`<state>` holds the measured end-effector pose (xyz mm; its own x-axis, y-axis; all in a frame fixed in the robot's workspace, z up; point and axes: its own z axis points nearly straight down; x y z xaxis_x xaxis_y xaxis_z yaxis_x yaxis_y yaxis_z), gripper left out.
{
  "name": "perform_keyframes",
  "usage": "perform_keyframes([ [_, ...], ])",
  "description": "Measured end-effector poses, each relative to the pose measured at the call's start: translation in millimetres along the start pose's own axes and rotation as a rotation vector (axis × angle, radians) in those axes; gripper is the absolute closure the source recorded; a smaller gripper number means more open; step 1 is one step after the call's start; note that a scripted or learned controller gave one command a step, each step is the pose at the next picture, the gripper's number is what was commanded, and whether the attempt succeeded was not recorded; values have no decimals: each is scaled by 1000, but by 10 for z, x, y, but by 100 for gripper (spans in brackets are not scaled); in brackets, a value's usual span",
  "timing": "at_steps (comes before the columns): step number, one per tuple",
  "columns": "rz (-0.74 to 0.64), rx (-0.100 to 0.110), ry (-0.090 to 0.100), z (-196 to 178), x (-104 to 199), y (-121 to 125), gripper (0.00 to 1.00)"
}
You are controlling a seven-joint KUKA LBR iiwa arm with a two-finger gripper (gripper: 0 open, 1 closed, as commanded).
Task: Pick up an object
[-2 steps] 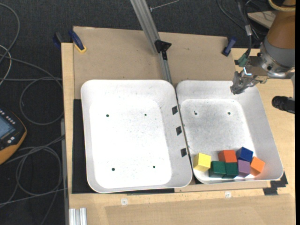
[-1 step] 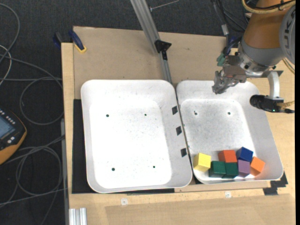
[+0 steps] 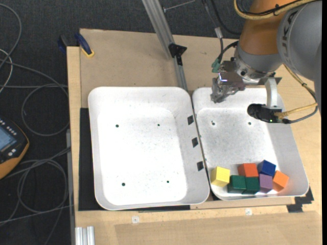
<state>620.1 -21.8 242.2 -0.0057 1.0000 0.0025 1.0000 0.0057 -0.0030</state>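
Hovering at the right bin's [image 3: 286, 137] far edge, the pincer [image 3: 220, 95] — grip state impossible to tell — should travel toward the blocks [image 3: 250, 177] clustered well away at the near end, descending squarely over one.

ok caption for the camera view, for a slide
Gripper above the right bin's far end; coloured blocks clustered at its near edge.

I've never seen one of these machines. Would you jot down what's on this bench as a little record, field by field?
arm: grey with an orange band, reaching in from the right
gripper: over the far end of the right bin, away from the blocks
blocks: yellow block, two green blocks, red block, blue block, purple block, orange block, clustered at the right bin's near edge
left bin: white, speckled
held: nothing seen between the fingers
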Motion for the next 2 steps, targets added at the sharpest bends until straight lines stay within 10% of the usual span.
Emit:
perform_keyframes([
  [2, -1, -4, 0, -56, 1108, 102, 100],
])
